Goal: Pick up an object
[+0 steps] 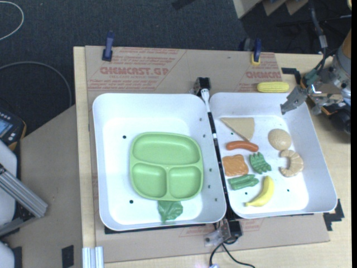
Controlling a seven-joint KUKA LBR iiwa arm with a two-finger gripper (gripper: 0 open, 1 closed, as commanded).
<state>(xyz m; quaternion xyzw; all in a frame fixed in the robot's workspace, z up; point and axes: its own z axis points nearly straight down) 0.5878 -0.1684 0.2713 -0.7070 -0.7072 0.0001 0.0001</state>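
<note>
Hovering over the right bin (pixel 321 166), gripper (pixel 292 101) grasps nothing.

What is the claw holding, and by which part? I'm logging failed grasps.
Nothing: the claw hangs over the right bin's far corner with no object between its fingers.

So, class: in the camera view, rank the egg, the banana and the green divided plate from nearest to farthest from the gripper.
From the gripper:
1. Egg, upper right bin, just below it.
2. Banana, right bin's lower part.
3. Green divided plate, left bin.
</note>
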